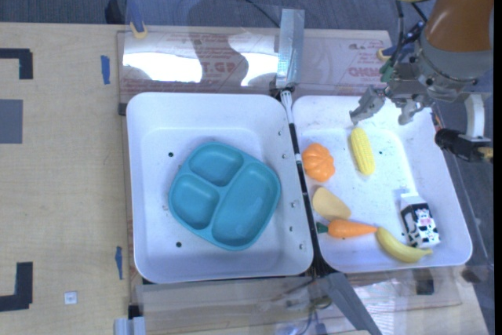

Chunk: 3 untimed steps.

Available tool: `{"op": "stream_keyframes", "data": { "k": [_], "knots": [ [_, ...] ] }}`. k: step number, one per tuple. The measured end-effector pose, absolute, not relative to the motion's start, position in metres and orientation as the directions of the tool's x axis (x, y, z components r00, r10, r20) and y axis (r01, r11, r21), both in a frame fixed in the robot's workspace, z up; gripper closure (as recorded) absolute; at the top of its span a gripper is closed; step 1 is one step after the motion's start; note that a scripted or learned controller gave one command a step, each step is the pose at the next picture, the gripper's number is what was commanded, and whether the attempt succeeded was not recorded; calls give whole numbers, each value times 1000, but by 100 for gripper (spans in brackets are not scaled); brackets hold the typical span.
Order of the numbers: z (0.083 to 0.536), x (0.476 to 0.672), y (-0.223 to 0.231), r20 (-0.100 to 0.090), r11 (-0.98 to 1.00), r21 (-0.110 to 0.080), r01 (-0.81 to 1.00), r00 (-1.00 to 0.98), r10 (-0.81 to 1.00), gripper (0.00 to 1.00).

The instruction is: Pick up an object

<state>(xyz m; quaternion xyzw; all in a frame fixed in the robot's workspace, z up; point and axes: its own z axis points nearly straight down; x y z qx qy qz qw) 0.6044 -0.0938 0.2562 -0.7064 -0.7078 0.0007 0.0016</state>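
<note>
My gripper (pixel 386 111) hangs open over the back of the right bin (pixel 455 192), its two grey fingers spread with nothing between them. Just below and left of it lies a yellow corn cob (pixel 361 151). An orange pumpkin (pixel 318 162) sits at the bin's left side. Nearer the front are a yellow wedge (pixel 330 204), an orange carrot (pixel 351 229) and a yellow banana (pixel 401 245). A small black-and-white toy (pixel 419 222) stands at the front right.
The left bin (pixel 149 129) bears a teal divided plate (pixel 226 194). A metal divider (pixel 289 51) and a clear panel rise behind the bins. Yellow and black cables loop above the arm's orange band (pixel 463 12). A wooden benchtop extends left.
</note>
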Motion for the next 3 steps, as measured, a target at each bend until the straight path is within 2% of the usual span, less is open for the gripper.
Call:
{"op": "stream_keyframes", "data": {
  "k": [1,2,3],
  "knots": [
    [225,648,-126,-1,-129,2,992,129,992,0],
    [133,643,-102,3,151,-8,989,-151,989,0],
    [87,611,-147,-1,159,3,987,-159,987,0]
  ]
}}
